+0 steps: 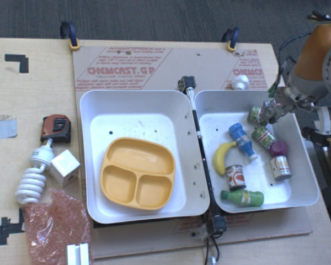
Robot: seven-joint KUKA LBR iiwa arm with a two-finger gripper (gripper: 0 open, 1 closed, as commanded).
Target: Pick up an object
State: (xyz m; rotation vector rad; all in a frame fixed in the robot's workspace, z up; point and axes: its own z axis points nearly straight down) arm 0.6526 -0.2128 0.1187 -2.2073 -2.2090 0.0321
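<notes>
Fingers (273, 110) low at right white bin's (303, 195) far corner, spread not discernible | targets: small green tin (256, 114) just beside, second green can (263, 136) near | risk: crowded cans may nudge or slip from a partial pinch | bench (22, 98): pale board, clamped cardboard sheet (127, 65), grey floor behind

The gripper (273, 110) hung over the right bin's (303, 195) far corner, near a small green can (256, 114). That bin held a banana (222, 155), a blue bottle (242, 140), a red-labelled can (235, 176) and a green bottle (241, 197). A yellow divided tray (137, 173) lay in the left bin (94, 126).
</notes>
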